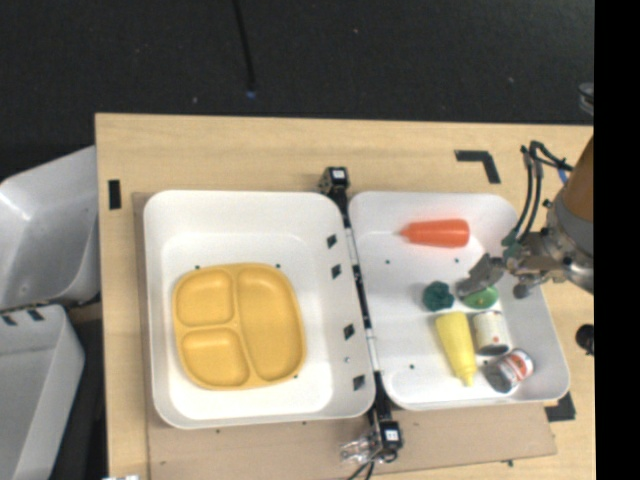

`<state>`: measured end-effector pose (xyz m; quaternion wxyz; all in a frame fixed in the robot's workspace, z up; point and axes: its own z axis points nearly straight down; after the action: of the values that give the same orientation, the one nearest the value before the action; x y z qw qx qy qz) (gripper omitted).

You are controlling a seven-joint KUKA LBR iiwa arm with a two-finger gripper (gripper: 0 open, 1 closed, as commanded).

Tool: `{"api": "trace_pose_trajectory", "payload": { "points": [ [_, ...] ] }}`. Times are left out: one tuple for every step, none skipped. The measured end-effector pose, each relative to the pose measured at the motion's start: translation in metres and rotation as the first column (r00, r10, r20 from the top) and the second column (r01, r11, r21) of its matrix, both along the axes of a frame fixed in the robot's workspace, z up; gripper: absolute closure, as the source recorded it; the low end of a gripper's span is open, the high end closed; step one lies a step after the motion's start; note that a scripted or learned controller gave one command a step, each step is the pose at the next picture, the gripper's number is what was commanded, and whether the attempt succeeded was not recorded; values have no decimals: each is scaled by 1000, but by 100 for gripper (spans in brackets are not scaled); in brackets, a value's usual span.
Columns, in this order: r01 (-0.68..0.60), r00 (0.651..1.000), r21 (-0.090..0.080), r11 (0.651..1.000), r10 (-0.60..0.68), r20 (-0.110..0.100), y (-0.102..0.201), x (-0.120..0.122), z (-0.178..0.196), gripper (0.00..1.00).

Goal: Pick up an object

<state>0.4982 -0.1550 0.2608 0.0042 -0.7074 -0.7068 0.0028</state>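
Jaws spread on my gripper [497, 276], gripping nothing; green object [481, 297] just below, partly hidden by fingers.

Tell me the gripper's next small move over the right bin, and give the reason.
Probably lower straight down: the gripper hangs over the light green piece beside the dark green object, and nothing shows between its fingers yet.

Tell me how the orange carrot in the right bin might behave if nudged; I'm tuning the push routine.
The carrot looks rounded and tapered, so it would probably roll, curving toward its narrow end. It lies alone on the smooth right bin, so it may slide easily. It looks like light, stiff plastic.
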Motion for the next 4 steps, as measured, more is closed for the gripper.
{"api": "trace_pose_trajectory", "payload": {
  "points": [
    [-2,1000,-2,1000,3,9,0,1,5,0],
    [0,1000,-3,1000,0,7,-1,0,-37,0],
    [0,1000,-3,1000,0,7,-3,-1,-79,0],
    [1,1000,-3,1000,-1,6,-14,-5,-132,0]
  ]
}}
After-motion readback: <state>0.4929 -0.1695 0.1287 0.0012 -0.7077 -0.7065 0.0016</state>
